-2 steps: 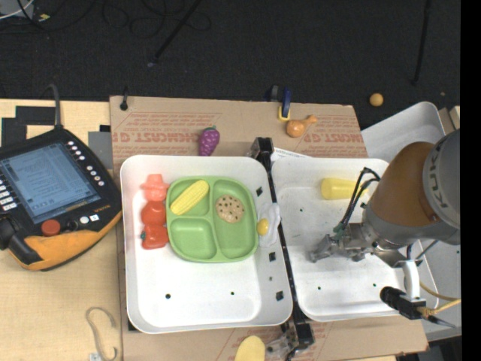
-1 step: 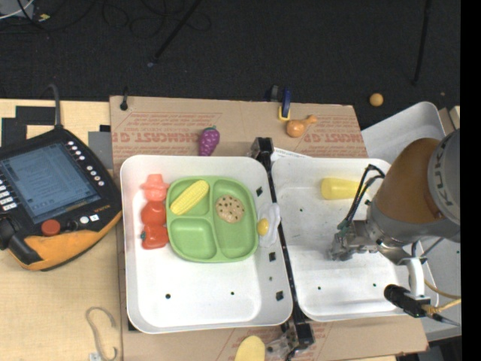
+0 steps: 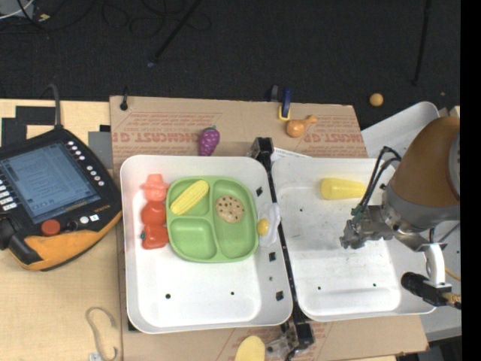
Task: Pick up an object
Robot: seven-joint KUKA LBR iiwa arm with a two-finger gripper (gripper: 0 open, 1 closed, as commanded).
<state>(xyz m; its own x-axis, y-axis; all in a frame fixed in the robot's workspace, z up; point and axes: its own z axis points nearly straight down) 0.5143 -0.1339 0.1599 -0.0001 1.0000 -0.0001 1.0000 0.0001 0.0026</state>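
The tool (image 3: 353,235) hangs low over the right bin (image 3: 331,292), near its middle-right, below the grey arm (image 3: 421,179) with its orange band that enters from the right; whether the tool is open or closed, and whether it grips anything, cannot be told from this view. Just beyond it, toward the far side of the same bin, lies a yellow block (image 3: 342,188), apart from the tool. In the left bin (image 3: 195,299) sits a green tray (image 3: 212,218) with three compartments: a corn cob (image 3: 188,196) in the far-left one and a cookie (image 3: 229,208) in the far-right one. A red figure (image 3: 153,213) lies against the tray's left edge, and a small yellow piece (image 3: 264,227) rests at its right edge by the divider between the bins. On the cardboard behind the bins are purple grapes (image 3: 209,140) and an orange pear-shaped toy (image 3: 298,126); a small orange ball (image 3: 376,99) lies farther back on the dark floor. A teach pendant (image 3: 52,190) rests on the tabletop (image 3: 45,314) at left, and a yellow object (image 3: 250,348) lies at the near edge.
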